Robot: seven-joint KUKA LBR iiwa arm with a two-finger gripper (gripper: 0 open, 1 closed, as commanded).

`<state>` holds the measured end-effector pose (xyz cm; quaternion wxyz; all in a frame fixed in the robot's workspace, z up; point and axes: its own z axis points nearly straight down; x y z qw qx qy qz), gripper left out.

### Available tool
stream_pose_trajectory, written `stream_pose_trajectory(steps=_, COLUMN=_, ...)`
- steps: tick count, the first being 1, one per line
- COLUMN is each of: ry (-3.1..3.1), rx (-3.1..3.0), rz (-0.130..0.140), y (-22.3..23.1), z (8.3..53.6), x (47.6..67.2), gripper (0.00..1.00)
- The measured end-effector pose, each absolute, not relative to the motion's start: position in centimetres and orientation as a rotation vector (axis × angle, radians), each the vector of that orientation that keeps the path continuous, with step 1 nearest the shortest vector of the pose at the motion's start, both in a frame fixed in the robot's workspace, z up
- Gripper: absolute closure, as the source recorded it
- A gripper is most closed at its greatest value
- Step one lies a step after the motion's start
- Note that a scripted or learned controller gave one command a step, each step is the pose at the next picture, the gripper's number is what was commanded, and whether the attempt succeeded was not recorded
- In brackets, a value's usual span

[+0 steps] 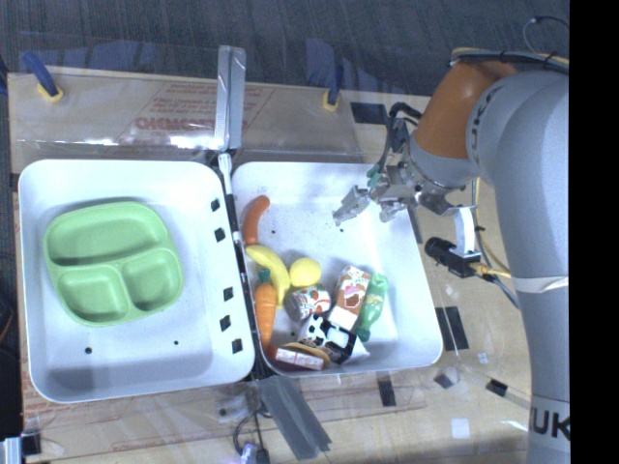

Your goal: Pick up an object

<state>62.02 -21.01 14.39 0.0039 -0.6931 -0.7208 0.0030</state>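
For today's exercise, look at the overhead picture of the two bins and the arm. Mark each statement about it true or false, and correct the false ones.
1. The green divided tray lies in the left bin. True.
2. The banana lies in the left bin. False: it lies in the right bin.
3. The gripper holds the banana. False: nothing is between its fingers.
4. An orange carrot lies beside the banana. True.

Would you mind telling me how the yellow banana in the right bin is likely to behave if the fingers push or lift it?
The banana looks like smooth moulded toy food, so it is probably stiff, light and somewhat slippery. Its curved shape suggests it may pivot or rock rather than slide straight. It lies against the lemon and a carrot, so a push would likely nudge those too.
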Motion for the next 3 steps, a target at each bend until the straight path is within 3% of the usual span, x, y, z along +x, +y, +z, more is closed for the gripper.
stream_pose_trajectory(steps=1, ry=-2.525, rx=-1.855, rz=0.004, y=-21.0, z=9.8, x=55.8, gripper=0.00)
stream_pose_trajectory(steps=2, ry=-2.524, rx=-1.850, rz=0.007, y=-21.0, z=10.6, x=55.7, gripper=1.00)
stream_pose_trajectory(steps=3, ry=-2.634, rx=-1.695, rz=0.005, y=-10.7, z=8.8, x=52.8, gripper=1.00)
